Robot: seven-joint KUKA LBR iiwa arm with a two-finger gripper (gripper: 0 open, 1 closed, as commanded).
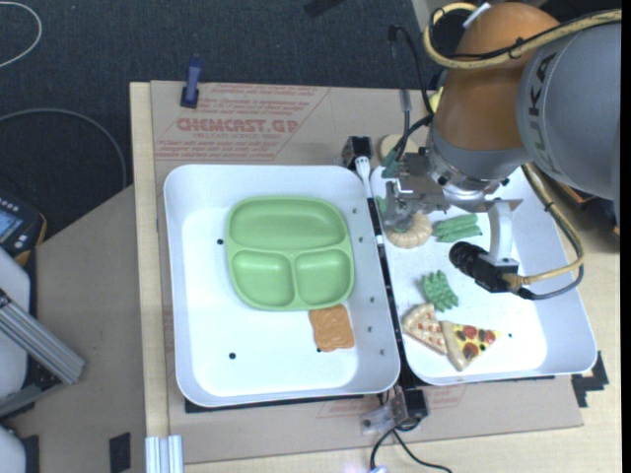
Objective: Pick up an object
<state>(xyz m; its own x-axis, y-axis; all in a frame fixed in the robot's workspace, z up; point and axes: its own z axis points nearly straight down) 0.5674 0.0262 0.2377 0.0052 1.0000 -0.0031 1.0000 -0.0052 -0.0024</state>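
Note:
My gripper point(398, 205) hangs low at the left edge of the right bin point(554, 315), close to the divider between the bins. Right under it lies a beige ring-shaped pastry point(413, 233), partly covered by the gripper. A green pod-like piece point(457, 229) lies just right of the pastry. Further toward the front are a dark green leafy piece point(437, 289) and two pizza slices point(426, 329) point(471, 340). I see nothing lifted off the bin floor.
The left bin point(187, 294) holds a green divided plate point(289, 251) and an orange-brown toast piece point(334, 328) in front of it. The arm's grey and orange body covers the back of the right bin. A cardboard sheet point(237, 121) lies behind the bins.

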